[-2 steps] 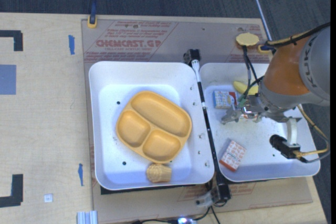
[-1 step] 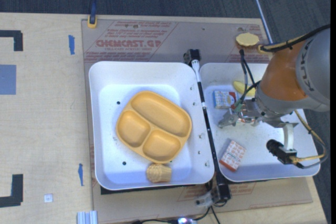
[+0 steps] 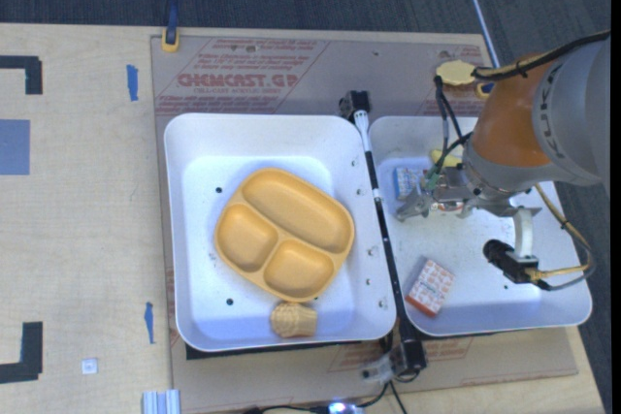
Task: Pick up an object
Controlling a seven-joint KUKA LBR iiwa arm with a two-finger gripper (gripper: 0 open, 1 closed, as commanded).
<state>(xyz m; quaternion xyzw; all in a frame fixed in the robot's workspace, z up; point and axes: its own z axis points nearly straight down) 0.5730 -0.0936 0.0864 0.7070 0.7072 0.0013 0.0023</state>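
Overhead view of the surface (image 3: 78, 238), a pale wooden top bearing two shallow white bins side by side on a printed brown board (image 3: 243, 73). The left bin (image 3: 184, 160) holds a yellow divided tray (image 3: 283, 233) with three compartments, lying flat near the bin's middle. Just below the tray, against the bin's near wall, rests a small tan ridged object (image 3: 293, 318), shaped like a cone or shell; it touches or nearly touches the tray's lower edge.

The right bin (image 3: 563, 305) holds a small carton (image 3: 430, 286) with orange and white print, lying tilted near the bin's lower left corner, well apart from the arm. A small blue-and-white packet (image 3: 407, 179) lies near the bin's upper left, just beside the gripper.

The grey arm (image 3: 572, 111), with its orange band (image 3: 509, 126), enters from the right and hangs over the right bin. The gripper (image 3: 417, 207) sits low over the bin's upper left area, between the packet and the carton. Whether the jaws are open or closed cannot be told: the wrist and its cables hide them, and no object is seen between them. A black cable fitting (image 3: 506, 259) trails from the wrist over the bin's right half.

Blue tape marks (image 3: 132, 82) and black corner marks (image 3: 29, 73) lie on the surface to the left of the bins.
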